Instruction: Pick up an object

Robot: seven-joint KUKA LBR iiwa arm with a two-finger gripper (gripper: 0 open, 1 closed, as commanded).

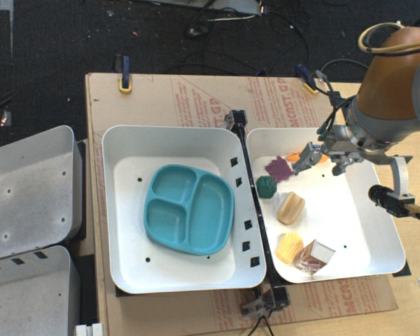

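One purple object (278, 167) beside gripper (325, 161)

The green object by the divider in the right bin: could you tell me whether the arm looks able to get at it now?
Probably yes. The green object lies uncovered with space around it; the purple piece sits just beyond it, and the hand hovers close by over the same right bin.

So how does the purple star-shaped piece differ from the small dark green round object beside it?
The purple star-shaped piece is flat with jagged points; the small dark green round object is compact and rounded. The purple one looks wider and lies nearer the gripper; the green one sits closer to the bin's left wall. Both rest loose in the right white bin.
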